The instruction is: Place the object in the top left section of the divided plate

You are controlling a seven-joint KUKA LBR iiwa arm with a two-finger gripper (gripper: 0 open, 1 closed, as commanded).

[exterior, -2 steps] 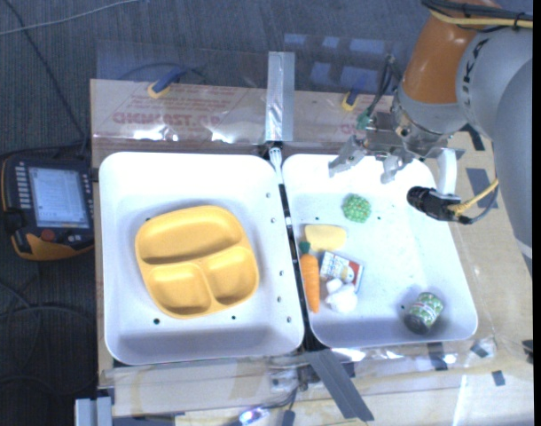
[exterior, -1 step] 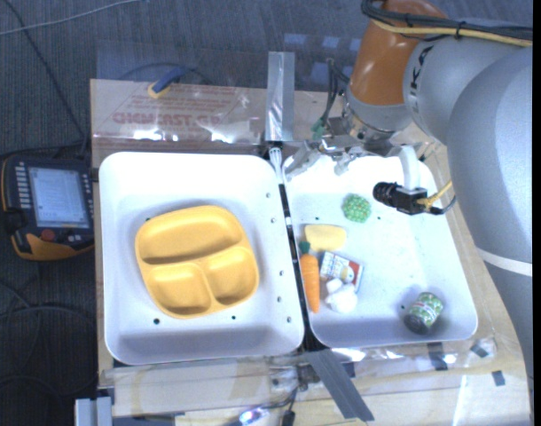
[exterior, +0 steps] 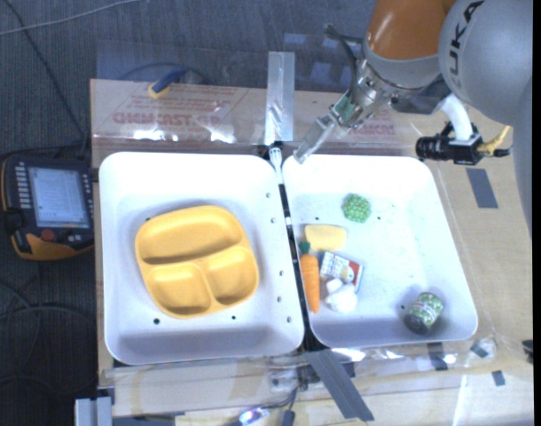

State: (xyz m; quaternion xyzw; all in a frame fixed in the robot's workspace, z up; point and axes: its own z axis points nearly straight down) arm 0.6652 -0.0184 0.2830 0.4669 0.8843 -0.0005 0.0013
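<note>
Above the right bin's [exterior: 448, 238] far edge, the arm slanted down-left, its gripper [exterior: 308, 146] stretched toward the bins' junction; whether it was wide or narrow couldn't be told.

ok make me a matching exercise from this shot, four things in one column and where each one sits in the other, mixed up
Things:
1. divided plate
2. green ball
3. carrot
4. small can

Places:
A. near front right corner of the right bin
B. lying along the right bin's left wall, beside the divider
C. in the left bin
D. toward the back of the right bin, standing apart from the other items

Pairs: 1-C, 2-D, 3-B, 4-A
</note>
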